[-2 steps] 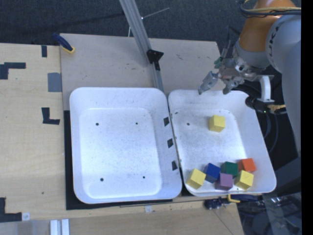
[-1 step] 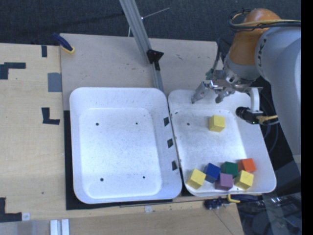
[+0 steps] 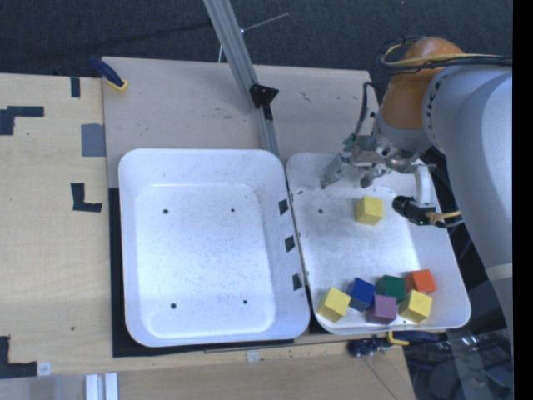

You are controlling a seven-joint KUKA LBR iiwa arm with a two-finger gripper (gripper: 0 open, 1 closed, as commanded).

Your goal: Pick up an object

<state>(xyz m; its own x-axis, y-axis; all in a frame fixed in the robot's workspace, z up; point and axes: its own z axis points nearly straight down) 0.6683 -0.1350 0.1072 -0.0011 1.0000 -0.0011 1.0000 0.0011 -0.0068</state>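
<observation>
The gripper (image 3: 354,167) is hovering, fingers spread and gripping nothing, over the right bin (image 3: 333,240); the yellow block (image 3: 369,210) is lying just below it, apparently its target.

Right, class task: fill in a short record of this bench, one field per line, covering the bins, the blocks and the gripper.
bins: two white bins side by side, left bin, right bin
lone block: yellow block in the right bin's far half, apart from the others
cluster: six blocks along the right bin's near edge, among them a blue block and an orange block
gripper: gripper over the right bin's far edge, holding nothing
</observation>
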